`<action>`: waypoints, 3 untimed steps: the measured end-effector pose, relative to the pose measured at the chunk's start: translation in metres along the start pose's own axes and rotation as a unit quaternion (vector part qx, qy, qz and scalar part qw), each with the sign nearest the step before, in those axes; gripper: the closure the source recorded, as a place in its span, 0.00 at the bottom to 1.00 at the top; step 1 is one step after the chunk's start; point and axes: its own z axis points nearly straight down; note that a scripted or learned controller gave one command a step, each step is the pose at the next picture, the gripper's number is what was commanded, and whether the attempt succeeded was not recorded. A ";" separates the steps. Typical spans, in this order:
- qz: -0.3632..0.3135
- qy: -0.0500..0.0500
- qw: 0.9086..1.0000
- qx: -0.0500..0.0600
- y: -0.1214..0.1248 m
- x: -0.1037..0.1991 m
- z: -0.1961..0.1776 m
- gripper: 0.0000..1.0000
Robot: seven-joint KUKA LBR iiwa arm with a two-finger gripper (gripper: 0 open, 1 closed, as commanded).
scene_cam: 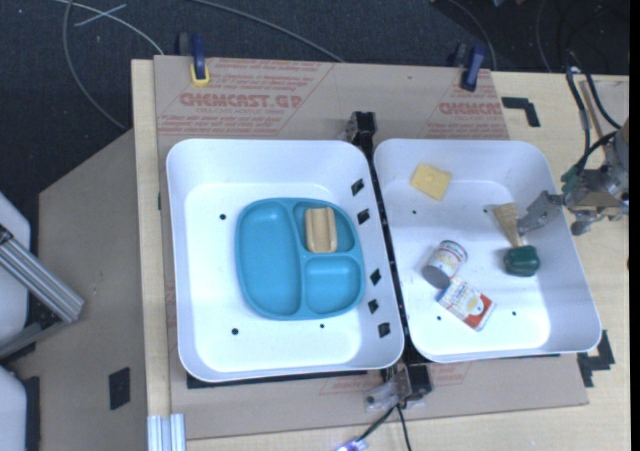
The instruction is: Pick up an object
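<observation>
The right bin holds several small objects. A yellow block lies near its back wall. A tan brush-like piece lies right of centre, with a dark green lump just in front of it. A small tin can lies on its side in the middle, and a red and white packet sits in front of it. My gripper hangs at the bin's right rim, just right of the tan piece, and is partly cut off by the view's edge. Nothing shows in its grasp.
The left bin holds a blue divided plate with a tan block in its upper right compartment. Black clips run down the ridge between the bins. Cables trail at the bench's right edge and on the floor behind it.
</observation>
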 end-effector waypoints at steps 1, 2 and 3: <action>-0.002 -0.002 1.000 -0.007 0.003 0.001 -0.008 0.00; -0.002 -0.001 1.000 -0.005 0.003 0.000 0.055 0.00; -0.003 0.001 1.000 -0.005 0.004 0.002 0.107 0.00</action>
